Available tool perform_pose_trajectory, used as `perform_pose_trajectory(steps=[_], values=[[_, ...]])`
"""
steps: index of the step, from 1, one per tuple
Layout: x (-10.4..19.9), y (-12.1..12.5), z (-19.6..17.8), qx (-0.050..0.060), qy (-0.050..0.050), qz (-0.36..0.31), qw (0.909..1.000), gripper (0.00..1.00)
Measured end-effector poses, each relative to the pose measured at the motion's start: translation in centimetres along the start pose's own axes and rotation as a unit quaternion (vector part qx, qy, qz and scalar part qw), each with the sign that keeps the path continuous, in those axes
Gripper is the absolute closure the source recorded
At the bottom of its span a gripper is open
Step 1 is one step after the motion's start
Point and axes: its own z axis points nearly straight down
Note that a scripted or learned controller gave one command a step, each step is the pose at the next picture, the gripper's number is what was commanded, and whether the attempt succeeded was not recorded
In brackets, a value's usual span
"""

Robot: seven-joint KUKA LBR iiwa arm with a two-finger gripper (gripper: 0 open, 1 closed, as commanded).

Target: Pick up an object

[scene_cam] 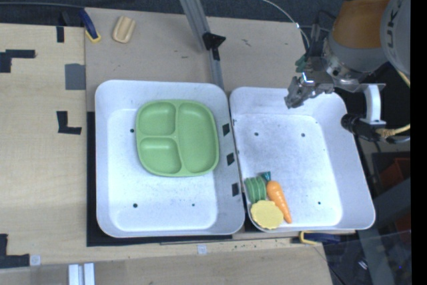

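A: Surface first. What is under the two-finger gripper [295,99]?

B: The speckled white floor of the right-hand shallow white bin [313,163], at its far edge. The gripper hangs off the grey arm with the orange band [363,23]; I cannot tell how its fingers stand at this size, and I see nothing between them.

A: Task items?

B: Toward the camera from the gripper and a little left, well apart from it, in the bin's near left corner: a small orange plastic carrot [278,201], a green ribbed toy piece [255,187] touching it, and a flat yellow disc [267,215] just beside both.

A: The other bin?

B: Left of the gripper, the left-hand shallow white bin [113,163] holds a light green three-compartment plastic plate [177,137], lying flat.

A: Room to move?

B: Most of the right bin's floor between gripper and toys is bare. A slanted grey metal pole [190,0] crosses the tan bench [153,43] to the gripper's far left. A tan block [123,29] lies farther left.

A: Writing?

B: Dark letters on the arm casing [400,17], cut off at the edge; not legible.
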Motion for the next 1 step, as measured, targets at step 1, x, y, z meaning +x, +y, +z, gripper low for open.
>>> perform_pose_trajectory(steps=[1], values=[[4.47,-1.06,0.07,0.000,0.000,0.000,1.0000,1.00]])
